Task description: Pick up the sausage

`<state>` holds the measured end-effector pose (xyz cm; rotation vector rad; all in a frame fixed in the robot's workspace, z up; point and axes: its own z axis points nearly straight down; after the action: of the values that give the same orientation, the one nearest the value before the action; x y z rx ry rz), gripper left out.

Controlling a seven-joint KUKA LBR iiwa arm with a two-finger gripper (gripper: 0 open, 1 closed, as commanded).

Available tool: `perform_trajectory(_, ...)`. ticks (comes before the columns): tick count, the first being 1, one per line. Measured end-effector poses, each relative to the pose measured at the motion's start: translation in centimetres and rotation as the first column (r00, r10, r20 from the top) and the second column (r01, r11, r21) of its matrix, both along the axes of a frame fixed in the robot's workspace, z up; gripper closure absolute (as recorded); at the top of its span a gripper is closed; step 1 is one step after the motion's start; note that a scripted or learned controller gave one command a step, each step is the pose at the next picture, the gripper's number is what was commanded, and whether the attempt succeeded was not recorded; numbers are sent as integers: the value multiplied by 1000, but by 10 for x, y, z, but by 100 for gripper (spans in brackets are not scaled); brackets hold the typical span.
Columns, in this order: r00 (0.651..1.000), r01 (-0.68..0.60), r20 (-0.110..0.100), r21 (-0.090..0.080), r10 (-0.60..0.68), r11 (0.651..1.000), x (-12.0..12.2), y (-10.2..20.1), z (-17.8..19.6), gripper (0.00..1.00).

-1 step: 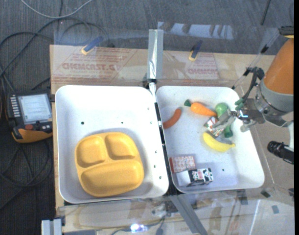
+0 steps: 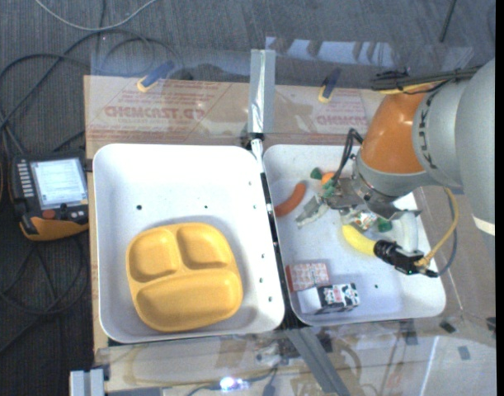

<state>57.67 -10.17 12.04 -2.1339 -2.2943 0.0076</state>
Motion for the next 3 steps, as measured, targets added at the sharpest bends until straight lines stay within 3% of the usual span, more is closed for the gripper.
perform_trajectory(1,999,-35,18,-3,35,999,42,4,-31,0)
perform_trajectory(2,993,115,-20,0,-115,993,86,3,-33,0)
perform_trajectory(3,994,111,-15,-8,-111,994,88,1,-26,100)
